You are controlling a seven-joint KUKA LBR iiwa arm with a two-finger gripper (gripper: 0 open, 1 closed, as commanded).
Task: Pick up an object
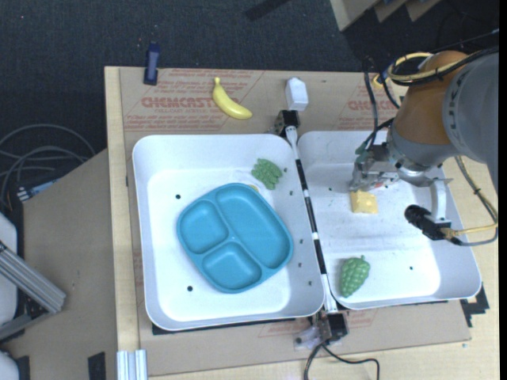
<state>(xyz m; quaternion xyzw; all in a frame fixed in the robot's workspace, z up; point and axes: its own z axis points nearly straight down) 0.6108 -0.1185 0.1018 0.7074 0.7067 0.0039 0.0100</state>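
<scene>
In the right bin [444, 291] lies a small yellow wedge [365, 203] near the middle. A bunch of green grapes [354, 275] rests by that bin's front left corner. My gripper [369, 180] hangs directly over the far edge of the yellow wedge, very close to it or touching it. The grey arm with its orange band [428, 109] comes in from the upper right. A green leafy piece [267, 172] sits in the left bin [158, 212] beside a blue divided plate [232, 237].
A yellow banana [230, 101] lies on the bench behind the left bin, with a small blue item [151, 62] and a white block [297, 93] nearby. A black part with a yellow cable [428, 223] hangs over the right bin to the right of the wedge.
</scene>
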